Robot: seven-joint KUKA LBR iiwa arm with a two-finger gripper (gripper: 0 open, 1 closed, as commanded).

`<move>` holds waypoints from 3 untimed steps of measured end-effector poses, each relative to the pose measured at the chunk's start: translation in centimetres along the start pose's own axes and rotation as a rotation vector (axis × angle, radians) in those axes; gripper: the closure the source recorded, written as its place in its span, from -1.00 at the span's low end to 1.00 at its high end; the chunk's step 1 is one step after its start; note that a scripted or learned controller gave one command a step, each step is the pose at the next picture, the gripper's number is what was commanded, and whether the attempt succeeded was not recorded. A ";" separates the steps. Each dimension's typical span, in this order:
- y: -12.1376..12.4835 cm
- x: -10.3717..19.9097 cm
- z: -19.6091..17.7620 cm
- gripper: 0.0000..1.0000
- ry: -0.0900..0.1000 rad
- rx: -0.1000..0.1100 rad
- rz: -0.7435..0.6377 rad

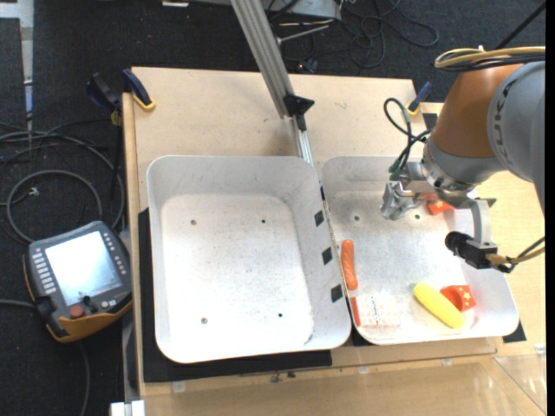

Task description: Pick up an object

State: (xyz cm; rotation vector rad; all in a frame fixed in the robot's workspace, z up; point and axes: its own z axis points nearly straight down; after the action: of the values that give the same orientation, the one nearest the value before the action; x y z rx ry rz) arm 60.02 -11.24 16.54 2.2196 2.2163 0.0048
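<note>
Fingers of the gripper (pixel 395 204): I cannot tell their state from up here; they hang over the right bin (pixel 381 232), near its back wall. An orange-red piece (pixel 438 204) sits just beside them, partly hidden. The yellow banana-shaped toy (pixel 438 305) lies near the front right corner, touching a red block (pixel 460 297). I judge it light, smooth and rigid, best pinched across its middle. An orange carrot-like stick (pixel 349 264) hugs the left wall, awkward to reach.
</note>
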 end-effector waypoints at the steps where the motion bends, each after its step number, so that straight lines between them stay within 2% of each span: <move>1: 0.9 0.1 -6.2 1.00 -0.001 -0.002 -0.004; 2: 1.0 0.1 -10.2 1.00 0.000 0.000 -0.005; 3: 0.5 5.4 -10.2 1.00 0.003 0.006 -0.010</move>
State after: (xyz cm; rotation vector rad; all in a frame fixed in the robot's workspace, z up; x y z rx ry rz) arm 60.46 -5.84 26.73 2.2133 2.2317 0.0016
